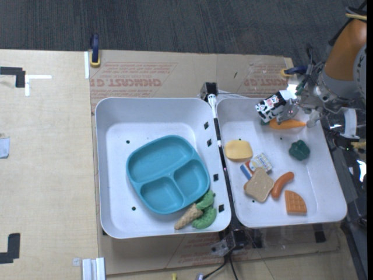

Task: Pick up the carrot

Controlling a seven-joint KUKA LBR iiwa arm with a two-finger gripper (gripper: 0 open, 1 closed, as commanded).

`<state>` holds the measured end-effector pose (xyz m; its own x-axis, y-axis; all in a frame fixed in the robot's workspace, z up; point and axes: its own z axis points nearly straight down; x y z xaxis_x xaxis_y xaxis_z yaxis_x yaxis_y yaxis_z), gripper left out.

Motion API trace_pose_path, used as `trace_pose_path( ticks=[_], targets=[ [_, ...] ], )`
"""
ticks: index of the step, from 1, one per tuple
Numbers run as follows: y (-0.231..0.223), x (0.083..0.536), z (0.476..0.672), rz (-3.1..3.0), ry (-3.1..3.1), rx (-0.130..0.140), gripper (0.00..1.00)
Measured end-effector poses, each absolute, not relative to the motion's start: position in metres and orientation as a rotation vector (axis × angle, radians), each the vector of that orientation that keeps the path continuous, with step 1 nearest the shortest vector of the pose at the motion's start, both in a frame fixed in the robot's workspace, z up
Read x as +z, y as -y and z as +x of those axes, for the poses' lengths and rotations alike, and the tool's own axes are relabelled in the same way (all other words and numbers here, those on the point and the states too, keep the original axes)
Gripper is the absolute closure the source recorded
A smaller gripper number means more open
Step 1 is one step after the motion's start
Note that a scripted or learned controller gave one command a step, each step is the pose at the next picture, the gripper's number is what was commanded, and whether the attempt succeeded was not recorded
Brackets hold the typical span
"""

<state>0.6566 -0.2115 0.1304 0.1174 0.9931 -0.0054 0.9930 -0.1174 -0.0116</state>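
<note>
Bright, even overhead light, soft shadows inside the white bins (105,156), mild glare on their rims, the whole picture slightly soft and grainy.

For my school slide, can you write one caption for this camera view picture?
Robot arm's tool reaches the carrot at the back of the right bin, beside a toy cow; blue tray waits left.

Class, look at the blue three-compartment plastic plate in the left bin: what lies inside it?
The blue three-compartment plastic plate shows bare blue in all three compartments. Green toy vegetables and a beige piece lie beside its lower edge on the white left bin. The bin floor under the plate is covered.
</note>
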Motion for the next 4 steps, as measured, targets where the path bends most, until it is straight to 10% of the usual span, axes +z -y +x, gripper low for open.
trace_pose_path(
  ticks=[1,2,3,4],
  targets=[
    [0.210,0.091,0.656,-2.368,2.017,0.021,0.00],
    [0.216,0.162,0.660,-2.596,1.775,0.001,0.00],
    [0.205,0.093,0.662,-2.528,1.853,-0.013,0.00],
    [0.199,0.092,0.621,-2.467,1.942,0.003,0.00]
  ],
)
